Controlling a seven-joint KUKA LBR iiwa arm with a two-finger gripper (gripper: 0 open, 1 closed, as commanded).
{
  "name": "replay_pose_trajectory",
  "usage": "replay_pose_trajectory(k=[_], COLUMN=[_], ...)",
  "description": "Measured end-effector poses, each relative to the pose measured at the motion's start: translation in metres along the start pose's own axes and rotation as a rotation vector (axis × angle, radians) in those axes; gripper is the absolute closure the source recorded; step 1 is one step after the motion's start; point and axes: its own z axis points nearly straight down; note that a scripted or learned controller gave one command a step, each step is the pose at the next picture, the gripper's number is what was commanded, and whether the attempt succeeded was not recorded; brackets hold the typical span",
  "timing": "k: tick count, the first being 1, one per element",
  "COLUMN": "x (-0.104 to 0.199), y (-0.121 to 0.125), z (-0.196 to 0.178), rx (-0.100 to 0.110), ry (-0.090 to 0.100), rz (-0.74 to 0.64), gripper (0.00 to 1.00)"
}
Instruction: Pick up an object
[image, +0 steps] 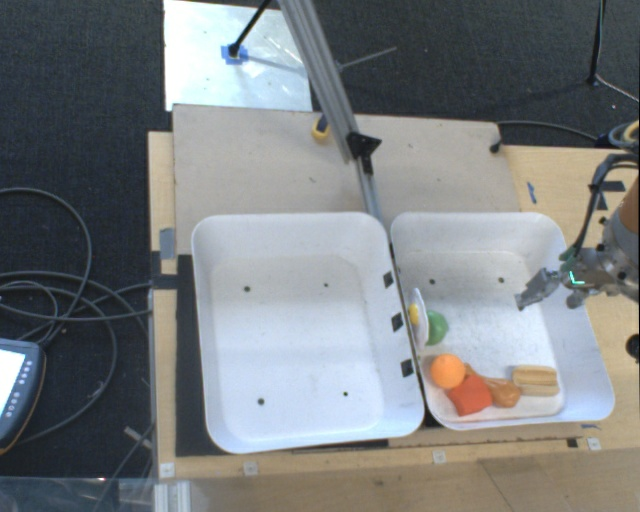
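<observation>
Bench (250, 160) seen from above at a slant, bearing two shallow white bins side by side. Left bin (215, 300) sits beside the right bin (480, 240), their inner rims touching or nearly so. Objects are clustered in the near part of the right bin: a green ball (437, 327) against the inner wall, partly tucked behind a small white and yellow piece (417, 315) that leans on that wall. Just nearer the camera lies an orange ball (447, 371), touching a red block (469, 396). A brownish, rounded item (504, 393) lies next to the red block; too small to tell what it is. A tan bread-like roll (535, 379) rests near the bin's outer corner. Gripper (540, 288) comes in from the right over the far outer side of the right bin, well apart from the cluster. Fingers look spread a little, possibly, with nothing between them.
</observation>
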Motion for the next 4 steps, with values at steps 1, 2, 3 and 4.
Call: replay_pose_trajectory(k=[1,2,3,4], x=[0.000,-0.003,0.008,0.008], y=[0.001,0.004,0.002,0.002], z=[-0.002,0.041,0.090,0.129], rx=[-0.003,0.000,0.002,0.001], ry=[-0.001,-0.001,0.001,0.000], rz=[0.001,0.004,0.004,0.004], gripper=[0.00,0.00,0.00,0.00])
